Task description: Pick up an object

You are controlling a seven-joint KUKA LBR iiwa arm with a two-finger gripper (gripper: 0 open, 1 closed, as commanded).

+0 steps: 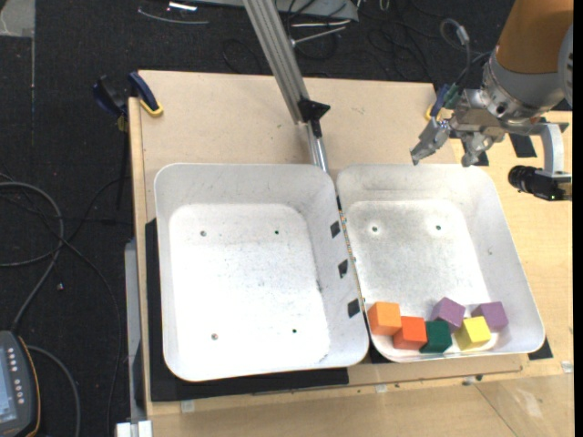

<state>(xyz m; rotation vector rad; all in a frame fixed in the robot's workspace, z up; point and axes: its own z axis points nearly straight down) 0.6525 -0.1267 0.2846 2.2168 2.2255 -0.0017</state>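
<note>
Six blocks huddle in the right bin's (510,244) near corner, well below the gripper (448,154): an orange block (385,316) at the left, a red one (412,331) touching it, a green one (437,337), a yellow one (474,332), and two purple blocks (449,311) (493,315) behind. The gripper hangs over the bin's far rim, fingers spread wide, nothing between them. The left bin (182,198) sits off to its left and lower.
</note>
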